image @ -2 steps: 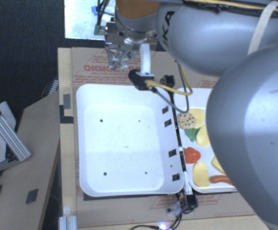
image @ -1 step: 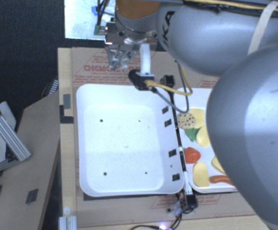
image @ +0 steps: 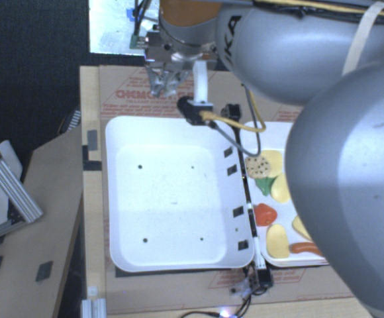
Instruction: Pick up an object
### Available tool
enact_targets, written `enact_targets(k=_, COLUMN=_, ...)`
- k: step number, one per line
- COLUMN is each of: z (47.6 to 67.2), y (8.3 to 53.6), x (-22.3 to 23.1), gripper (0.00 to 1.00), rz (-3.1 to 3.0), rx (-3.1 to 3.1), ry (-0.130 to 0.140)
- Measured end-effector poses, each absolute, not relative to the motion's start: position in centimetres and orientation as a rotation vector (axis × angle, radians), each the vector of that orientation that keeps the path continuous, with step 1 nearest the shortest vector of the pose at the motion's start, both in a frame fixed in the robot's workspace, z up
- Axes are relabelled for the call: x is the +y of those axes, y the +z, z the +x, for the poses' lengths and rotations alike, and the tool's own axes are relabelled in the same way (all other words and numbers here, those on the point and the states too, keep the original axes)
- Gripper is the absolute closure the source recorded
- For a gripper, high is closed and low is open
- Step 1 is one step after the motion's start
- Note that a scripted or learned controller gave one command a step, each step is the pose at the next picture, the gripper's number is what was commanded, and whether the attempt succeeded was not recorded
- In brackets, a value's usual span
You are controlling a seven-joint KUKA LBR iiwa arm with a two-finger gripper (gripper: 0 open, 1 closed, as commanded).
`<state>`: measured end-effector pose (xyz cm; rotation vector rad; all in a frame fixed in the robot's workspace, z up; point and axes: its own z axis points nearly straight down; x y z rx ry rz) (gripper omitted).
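We saw the grey arm (image: 291, 52) reach in from the right and cover much of the right bin (image: 279, 260). Its orange band (image: 185, 8) sat near the top edge of the view. Below the band hung the gripper (image: 160, 85), over the cardboard sheet (image: 122, 91) with red print, just beyond the far rim of the left bin (image: 116, 177). We could not tell whether the gripper was spread or pressed together, since it was blurred and small against the print. We saw nothing in its grasp.

The things to pick up all lay in the right bin, in the strip left uncovered by the arm. A round tan piece with dark spots (image: 259, 166) lay nearest the divider, with a green piece (image: 265, 185) touching its near side. A pale yellow piece (image: 281, 188) lay just beside the green one. Nearer to us were a red piece (image: 265, 213), another yellow piece (image: 277, 241) and an orange-red sausage shape (image: 304, 248), partly under the arm.

The left bin showed 4 small dark dots on its white floor. Black clips (image: 238, 211) ran along the edge between the 2 bins. A yellow cable (image: 235, 122) looped from a black fitting (image: 193, 110) near the far corner of the left bin.
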<state>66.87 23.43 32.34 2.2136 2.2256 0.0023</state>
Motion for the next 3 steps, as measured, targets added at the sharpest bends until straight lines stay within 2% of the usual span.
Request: enact_targets(k=3, z=66.87, y=32.05, x=23.42, gripper=1.0, rz=2.213, rx=2.226, ry=0.002)
